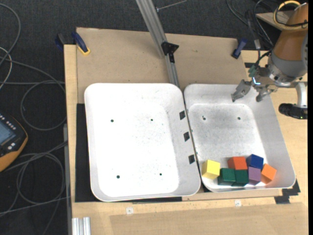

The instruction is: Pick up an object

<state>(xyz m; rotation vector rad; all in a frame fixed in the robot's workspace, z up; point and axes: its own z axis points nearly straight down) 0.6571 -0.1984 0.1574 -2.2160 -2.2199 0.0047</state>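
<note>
Bench (122,53): bare tan board, lit evenly; a dark mat shows along the left bin's left and near edges.
Clamps: a blue and yellow clamp (80,43) at the far left corner, a blue clamp (239,48) at the far right.
Post (154,28): a grey metal bar slants from the top of the view down to the gap between the bins.
Left bin (93,131): white, shallow, speckled with fine dark marks, four small dark dots on its floor.
Right bin (274,126): white, just beside the left bin, its floor scuffed grey at the far half; three black tabs sit along the shared edge.
Blocks: all huddled at the near end of the right bin, touching or nearly so: a yellow block (212,169) at the left, two green blocks (233,176), a red block (239,163), a blue block (255,160), a purple block (254,174), an orange block (268,172) at the right.
Gripper (250,93): over the far right corner of the right bin, fingers spread apart with nothing between them, well apart from the blocks.
Arm (289,53): grey with an orange band, reaching in from the right.
Floor (34,58): dark carpet, with thin cables looping over it at the left and a device with a screen (10,138) at the left edge.
</note>
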